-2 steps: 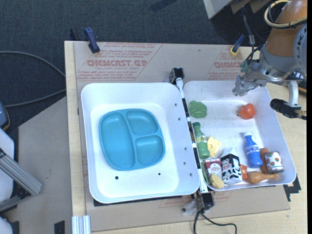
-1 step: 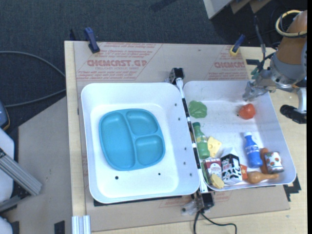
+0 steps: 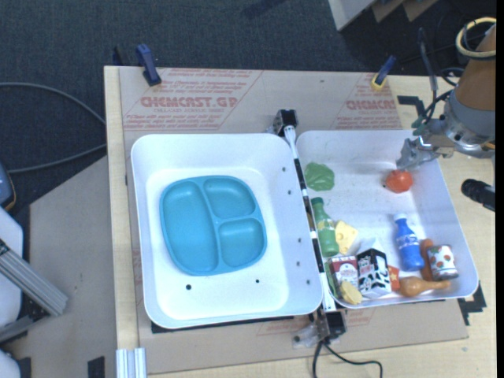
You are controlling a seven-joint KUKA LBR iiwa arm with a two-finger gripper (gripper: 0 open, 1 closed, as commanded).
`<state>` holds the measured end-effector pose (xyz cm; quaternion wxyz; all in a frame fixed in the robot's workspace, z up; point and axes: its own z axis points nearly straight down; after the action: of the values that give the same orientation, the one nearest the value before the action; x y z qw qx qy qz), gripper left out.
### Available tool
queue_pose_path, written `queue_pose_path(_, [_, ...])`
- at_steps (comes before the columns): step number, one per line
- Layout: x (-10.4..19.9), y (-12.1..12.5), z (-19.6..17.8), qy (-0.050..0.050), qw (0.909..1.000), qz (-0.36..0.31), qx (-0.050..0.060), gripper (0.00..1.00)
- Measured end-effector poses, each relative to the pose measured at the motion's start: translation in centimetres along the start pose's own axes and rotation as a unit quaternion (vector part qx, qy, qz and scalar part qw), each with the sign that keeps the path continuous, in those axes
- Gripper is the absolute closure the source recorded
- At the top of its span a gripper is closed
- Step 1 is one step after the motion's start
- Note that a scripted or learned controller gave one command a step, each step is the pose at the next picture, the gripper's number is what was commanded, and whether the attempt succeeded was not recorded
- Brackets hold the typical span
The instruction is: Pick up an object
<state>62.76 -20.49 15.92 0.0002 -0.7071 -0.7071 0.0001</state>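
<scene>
Camera view: we saw gripper [image 3: 411, 154] over right bin [image 3: 465, 246], far edge. Tomato [image 3: 399, 181] sat just below-left of it, roundish, no long axis. Couldn't tell gripper's state, nothing visibly held.

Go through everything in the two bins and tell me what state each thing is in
Blue divided plate: flat, right way up, in left bin.
Red tomato: loose in right bin, just under the gripper.
Blue bottle: lying down.
Green bottle: lying along the right bin's left wall.
</scene>
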Motion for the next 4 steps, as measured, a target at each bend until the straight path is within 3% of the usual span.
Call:
queue_pose_path(1, [0.0, 0.0, 0.0, 0.0, 1.0, 0.0, 0.0, 0.0])
queue_pose_path(2, [-1.7, -8.2, -0.8, 0.0, 1.0, 0.001, 0.0, 0.0])
queue_pose_path(3, [1.6, -9.7, 7.5, 0.0, 1.0, 0.0, 0.0, 0.0])
queue_pose_path(4, [1.6, -9.7, 6.5, 0.0, 1.0, 0.001, -0.001, 1.0])
